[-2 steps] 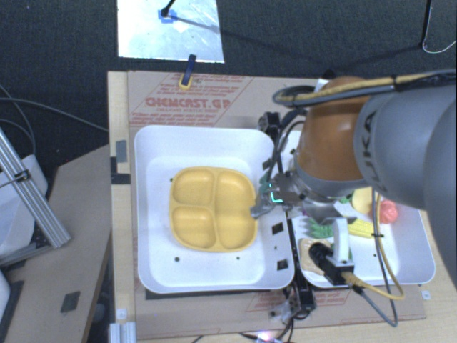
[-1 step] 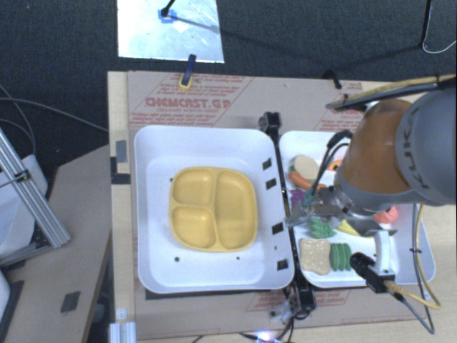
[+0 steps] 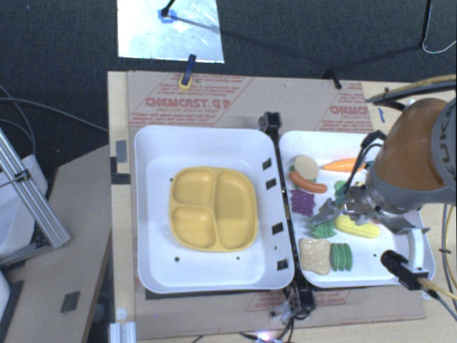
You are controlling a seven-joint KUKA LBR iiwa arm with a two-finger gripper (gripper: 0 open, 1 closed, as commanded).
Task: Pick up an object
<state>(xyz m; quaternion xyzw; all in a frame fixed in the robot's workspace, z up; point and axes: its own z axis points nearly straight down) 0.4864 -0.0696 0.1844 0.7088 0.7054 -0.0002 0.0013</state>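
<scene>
Metal fingers of the gripper [image 3: 330,211] hang low over the right bin [image 3: 357,145], though I cannot tell how wide they stand. Just beside them lie purple grapes [image 3: 303,203], yellow corn [image 3: 357,227] and a green piece [image 3: 323,229]. Farther off, the left bin [image 3: 153,156] holds a yellow tray [image 3: 213,209].

A plain yellow tray [image 3: 213,208] sits in a white bin [image 3: 150,191]; beside it, purple grapes [image 3: 303,203] and yellow corn [image 3: 358,227].
</scene>
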